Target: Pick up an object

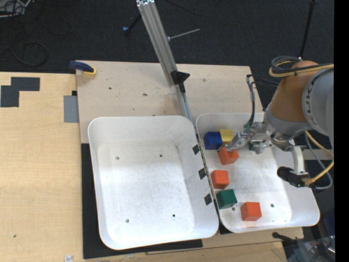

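Fingers (235, 144) seemingly touching orange block (228, 156)

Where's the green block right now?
The green block sits in the right bin, near its left wall, between one orange block above and another to its lower right.

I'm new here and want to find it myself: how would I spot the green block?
Look at the right-hand white bin, the one that holds the coloured blocks. Along its left wall runs a line of blocks; follow it to the near end. There sits the green block, just below an orange block and left of another orange block; it is the one green block there.
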`<state>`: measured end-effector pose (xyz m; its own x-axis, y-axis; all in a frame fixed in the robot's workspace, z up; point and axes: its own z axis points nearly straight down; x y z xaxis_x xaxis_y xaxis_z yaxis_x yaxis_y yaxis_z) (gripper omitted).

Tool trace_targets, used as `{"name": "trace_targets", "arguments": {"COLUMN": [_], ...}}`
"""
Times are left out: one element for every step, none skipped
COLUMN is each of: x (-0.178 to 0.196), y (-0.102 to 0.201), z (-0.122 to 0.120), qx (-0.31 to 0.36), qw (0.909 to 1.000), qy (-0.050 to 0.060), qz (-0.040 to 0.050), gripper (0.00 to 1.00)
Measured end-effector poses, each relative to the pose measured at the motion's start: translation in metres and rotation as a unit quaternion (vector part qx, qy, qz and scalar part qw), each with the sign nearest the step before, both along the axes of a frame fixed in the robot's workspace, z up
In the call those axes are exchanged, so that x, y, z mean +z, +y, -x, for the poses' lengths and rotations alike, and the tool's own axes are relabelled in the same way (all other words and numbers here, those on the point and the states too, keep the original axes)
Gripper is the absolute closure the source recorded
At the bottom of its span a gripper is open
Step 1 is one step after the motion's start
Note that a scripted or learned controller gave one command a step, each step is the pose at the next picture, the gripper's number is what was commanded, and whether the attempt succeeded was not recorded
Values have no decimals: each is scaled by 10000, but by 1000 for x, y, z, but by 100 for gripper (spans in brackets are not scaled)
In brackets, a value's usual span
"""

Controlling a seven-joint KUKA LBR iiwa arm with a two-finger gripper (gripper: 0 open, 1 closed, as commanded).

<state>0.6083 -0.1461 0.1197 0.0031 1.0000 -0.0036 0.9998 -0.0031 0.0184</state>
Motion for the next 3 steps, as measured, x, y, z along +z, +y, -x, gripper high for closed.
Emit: {"name": "trace_targets", "arguments": {"x": [10, 54, 112], "y": [-1, 2, 6], "z": [-1, -6, 1], "qx": [-23, 20, 25], "qw": [10000, 10000, 10000], "qy": [-19, 80, 74], "qz": [-2, -16, -15], "gripper": [100, 100, 100]}}
